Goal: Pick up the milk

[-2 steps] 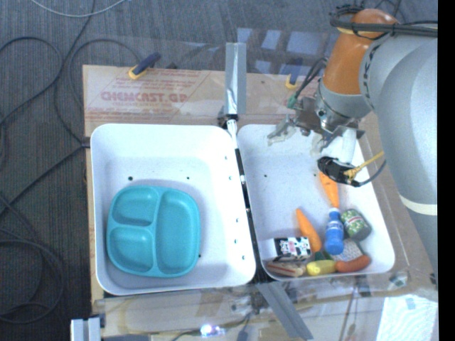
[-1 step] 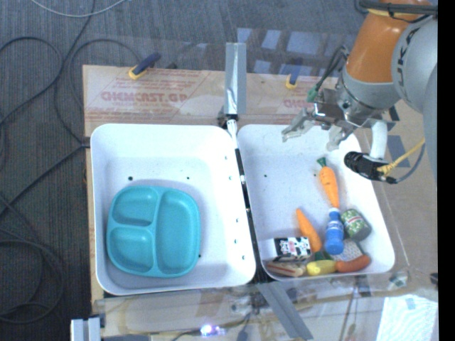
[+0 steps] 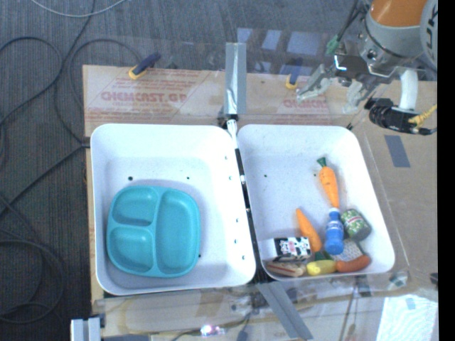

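Observation:
The milk is a small white carton with black cow patches. It lies on its side near the front wall of the right bin, among other toy foods. My gripper hangs open and holds nothing, above the bench just behind the right bin's far rim. It is well away from the milk, toward the back. One pale fingertip points down to the left.
Around the milk lie two carrots, a blue bottle, a green can, a sausage, a yellow piece and a brown piece. A teal divided plate lies in the left bin.

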Tool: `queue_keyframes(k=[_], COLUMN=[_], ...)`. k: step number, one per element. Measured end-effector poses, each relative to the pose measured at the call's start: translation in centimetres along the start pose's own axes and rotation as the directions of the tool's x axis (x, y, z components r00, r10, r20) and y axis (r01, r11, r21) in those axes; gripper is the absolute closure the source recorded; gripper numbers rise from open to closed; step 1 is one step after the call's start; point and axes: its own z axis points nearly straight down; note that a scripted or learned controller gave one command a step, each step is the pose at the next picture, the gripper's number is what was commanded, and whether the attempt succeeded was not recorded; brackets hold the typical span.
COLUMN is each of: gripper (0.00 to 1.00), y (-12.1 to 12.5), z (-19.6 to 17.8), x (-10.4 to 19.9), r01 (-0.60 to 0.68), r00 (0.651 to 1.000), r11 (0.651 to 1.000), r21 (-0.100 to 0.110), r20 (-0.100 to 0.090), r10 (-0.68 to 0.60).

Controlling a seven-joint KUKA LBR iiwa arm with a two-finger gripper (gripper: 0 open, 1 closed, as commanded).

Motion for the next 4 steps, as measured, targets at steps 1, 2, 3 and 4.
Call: queue_keyframes(k=[1,2,3,4], gripper=[0.0,0.0,0.0,0.0], y=[-8.1,-3.3,-2.4,-12.9], z=[7.3,4.6,21.1,26.3], x=[-5.4,-10.3,-1.8,-4.1], r01=[-0.191,-0.159,-0.267,-0.267], r00=[0.982,0.987,0.964,0.964], r11=[0.982,0.987,0.964,0.964], r21=[0.004,0.001,0.006,-0.007], r20=[-0.002,-0.001,-0.002,-0.007], r10=[0.191,0.159,0.267,0.267])
